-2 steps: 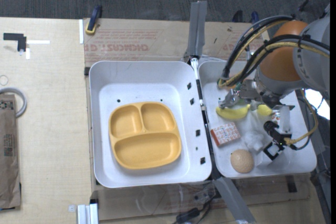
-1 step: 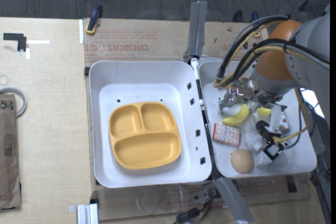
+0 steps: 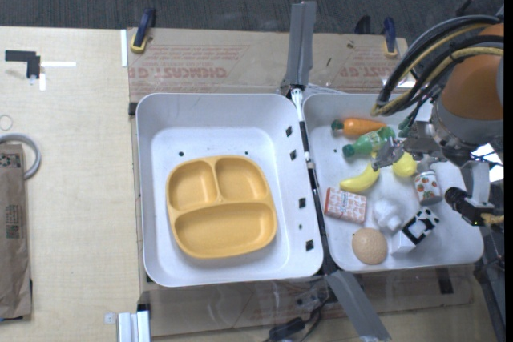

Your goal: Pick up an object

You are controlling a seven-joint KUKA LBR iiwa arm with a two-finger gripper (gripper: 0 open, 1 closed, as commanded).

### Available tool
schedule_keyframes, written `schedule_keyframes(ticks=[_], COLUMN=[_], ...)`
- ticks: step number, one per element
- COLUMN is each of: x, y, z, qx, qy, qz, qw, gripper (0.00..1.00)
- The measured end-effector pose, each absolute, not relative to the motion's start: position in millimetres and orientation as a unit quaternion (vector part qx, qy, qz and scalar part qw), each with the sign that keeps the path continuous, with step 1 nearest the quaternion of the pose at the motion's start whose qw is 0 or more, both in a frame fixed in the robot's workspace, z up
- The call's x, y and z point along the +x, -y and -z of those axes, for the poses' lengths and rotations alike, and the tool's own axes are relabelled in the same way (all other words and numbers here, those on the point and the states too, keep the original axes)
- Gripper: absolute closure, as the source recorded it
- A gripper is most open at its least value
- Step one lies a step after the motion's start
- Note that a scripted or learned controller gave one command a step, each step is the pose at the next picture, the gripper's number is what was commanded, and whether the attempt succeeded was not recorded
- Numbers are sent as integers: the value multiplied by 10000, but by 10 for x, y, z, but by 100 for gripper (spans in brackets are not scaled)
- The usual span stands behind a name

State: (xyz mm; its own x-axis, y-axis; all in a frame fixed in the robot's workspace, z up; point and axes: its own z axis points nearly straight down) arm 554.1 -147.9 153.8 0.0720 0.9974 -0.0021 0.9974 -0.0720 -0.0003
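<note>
Camera view: gripper point(image 3: 390, 153) low over right bin point(image 3: 337, 248), near its far edge, just beside green bottle point(image 3: 362, 144) and yellow banana point(image 3: 360, 179); finger spread not readable, nothing visibly held. Orange carrot point(image 3: 362, 125) against far edge. Patterned card point(image 3: 345, 205) and tan egg point(image 3: 369, 246) toward near edge, black-and-white die point(image 3: 421, 225) by near right corner. Yellow divided plate point(image 3: 221, 205) centred in left bin point(image 3: 152, 196).
</note>
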Motion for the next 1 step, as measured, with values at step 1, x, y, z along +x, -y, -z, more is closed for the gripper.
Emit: schedule_keyframes(ticks=[1], x=[5534], y=[1531], z=[-997], qx=[6853], qy=[-7282], qz=[-35], qw=[36], gripper=[0])
